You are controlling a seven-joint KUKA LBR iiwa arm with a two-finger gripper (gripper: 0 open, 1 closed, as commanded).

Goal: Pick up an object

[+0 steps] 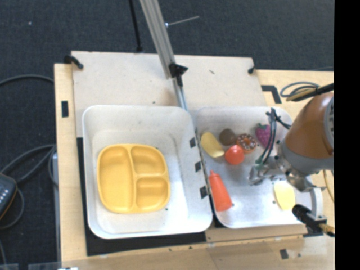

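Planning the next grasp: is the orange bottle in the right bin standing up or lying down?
Lying down. The orange bottle lies on its side against the right bin's left wall, its narrow end pointing up the view.

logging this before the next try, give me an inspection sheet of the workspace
surface: wooden bench bearing left bin and right bin
job's things: in right bin, orange bottle, red ball, yellow piece, brown ball, donut, purple fruit, pale yellow piece
clutter: yellow divided tray in left bin
grippers: gripper low over right bin, grip unclear
cables: black cables on floor at left; yellow cable on bench
surroundings: dark carpet, metal pole
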